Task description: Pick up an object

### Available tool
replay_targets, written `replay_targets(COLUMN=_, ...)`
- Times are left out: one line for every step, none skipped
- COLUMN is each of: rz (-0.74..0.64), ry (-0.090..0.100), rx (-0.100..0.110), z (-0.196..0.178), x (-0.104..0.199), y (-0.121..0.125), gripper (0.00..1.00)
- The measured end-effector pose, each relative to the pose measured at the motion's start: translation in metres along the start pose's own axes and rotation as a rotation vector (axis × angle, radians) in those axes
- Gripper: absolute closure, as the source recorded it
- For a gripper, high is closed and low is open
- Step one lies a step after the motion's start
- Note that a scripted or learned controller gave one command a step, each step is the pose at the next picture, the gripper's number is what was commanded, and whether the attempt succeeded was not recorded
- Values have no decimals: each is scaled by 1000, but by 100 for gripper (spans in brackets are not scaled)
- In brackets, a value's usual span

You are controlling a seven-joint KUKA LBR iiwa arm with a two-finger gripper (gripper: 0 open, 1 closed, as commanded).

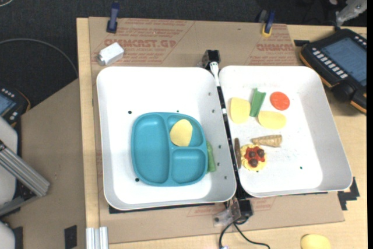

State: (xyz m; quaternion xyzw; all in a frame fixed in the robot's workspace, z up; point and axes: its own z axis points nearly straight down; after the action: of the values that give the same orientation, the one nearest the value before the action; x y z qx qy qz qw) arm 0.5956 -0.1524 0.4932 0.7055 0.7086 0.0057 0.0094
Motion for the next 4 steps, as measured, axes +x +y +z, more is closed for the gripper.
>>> replay_targets(rz=3, ry=0, rx=13, z=0, x=-1, y=0, gripper=100)
replay_targets(rz=9, ry=8, rx=33, z=101, x=-31, y=-42, gripper=100)
replay_targets(rz=-1, ry=1, rx=1, z=-53, x=17, y=-45, gripper=100)
replay_targets(rz=8, ry=9, rx=36, z=108, x=-8, y=-74, gripper=100)
